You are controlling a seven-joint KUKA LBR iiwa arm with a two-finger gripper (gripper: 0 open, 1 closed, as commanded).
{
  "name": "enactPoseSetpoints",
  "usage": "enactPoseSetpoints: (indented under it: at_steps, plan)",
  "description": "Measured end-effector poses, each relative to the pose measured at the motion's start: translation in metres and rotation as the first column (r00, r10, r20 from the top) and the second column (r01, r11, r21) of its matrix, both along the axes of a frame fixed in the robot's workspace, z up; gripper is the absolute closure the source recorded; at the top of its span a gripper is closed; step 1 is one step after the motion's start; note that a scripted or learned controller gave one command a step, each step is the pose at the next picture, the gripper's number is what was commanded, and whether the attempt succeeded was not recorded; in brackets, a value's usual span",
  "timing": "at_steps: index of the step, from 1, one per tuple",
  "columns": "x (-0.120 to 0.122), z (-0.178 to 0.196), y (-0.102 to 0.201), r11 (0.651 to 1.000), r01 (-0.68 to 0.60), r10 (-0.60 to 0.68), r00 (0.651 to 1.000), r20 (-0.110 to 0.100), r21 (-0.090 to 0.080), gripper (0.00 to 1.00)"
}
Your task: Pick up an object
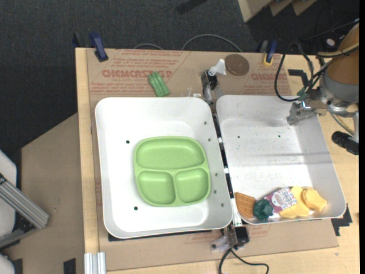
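Several small objects lie bunched at the near edge of the right bin (268, 147): a brown waffle-like piece (244, 203), a dark green broccoli-like piece (263, 210), a pink and white packet (283, 198), and yellow pieces (312, 200). My gripper (293, 115) hangs over the far right corner of that bin, well away from the pile, with nothing visible in it. The grey arm with its orange band (347, 67) enters from the right.
The left bin (114, 130) holds a green divided plate (171, 170). On the cardboard behind the bins lie a green clip (159, 84) and a brown disc (236, 65). Blue clamps (100, 45) and black cables (280, 79) sit along the far edge.
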State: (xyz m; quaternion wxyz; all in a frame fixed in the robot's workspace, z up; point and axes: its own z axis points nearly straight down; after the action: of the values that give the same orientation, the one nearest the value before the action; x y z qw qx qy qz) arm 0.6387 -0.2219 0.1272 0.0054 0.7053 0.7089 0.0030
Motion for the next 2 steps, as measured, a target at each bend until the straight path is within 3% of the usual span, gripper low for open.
enactPoseSetpoints:
  at_steps: [1,2]
  plan:
    - [0.0008,0.0103,0.0,1.0,0.0,0.0,1.0,0.004,-0.001,1.0]
    - [0.0006,0.0098,0.0,1.0,0.0,0.0,1.0,0.003,-0.001,0.0]
